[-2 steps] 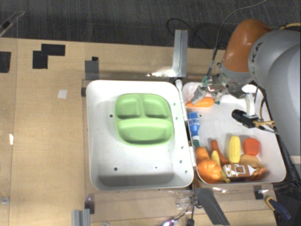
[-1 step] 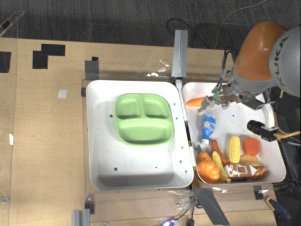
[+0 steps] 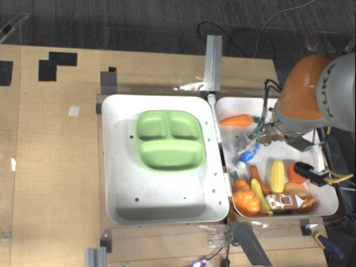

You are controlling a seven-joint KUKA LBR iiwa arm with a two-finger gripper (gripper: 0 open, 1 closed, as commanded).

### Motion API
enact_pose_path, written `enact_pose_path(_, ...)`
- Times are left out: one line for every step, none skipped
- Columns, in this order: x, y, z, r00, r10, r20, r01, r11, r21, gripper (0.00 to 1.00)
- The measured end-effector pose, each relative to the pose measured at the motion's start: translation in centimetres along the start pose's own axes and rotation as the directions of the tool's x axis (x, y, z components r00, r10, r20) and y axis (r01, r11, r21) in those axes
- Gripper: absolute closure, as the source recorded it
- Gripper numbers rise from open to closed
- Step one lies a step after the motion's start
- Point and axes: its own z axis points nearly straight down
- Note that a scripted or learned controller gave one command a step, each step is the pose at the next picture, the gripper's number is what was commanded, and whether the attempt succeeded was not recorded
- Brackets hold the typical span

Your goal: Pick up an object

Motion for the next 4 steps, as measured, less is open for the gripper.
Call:
enact_pose_path(-1.1, 1.4, 2.7, 0.997, 0.083, 0.001, -0.083, 0.997, -0.008, 0.0)
enact_pose_path(-1.0, 1.8, 1.5, 0.997, 0.081, 0.001, -0.081, 0.997, -0.016, 1.0)
enact_pose_path(2.5, 7.8, -7.8, 0.993, 0.115, 0.001, -0.115, 0.993, -0.003, 1.0)
enact_pose_path(2.6, 8.0, -9.0, 0.994, 0.109, 0.002, -0.109, 0.994, -0.01, 1.0)
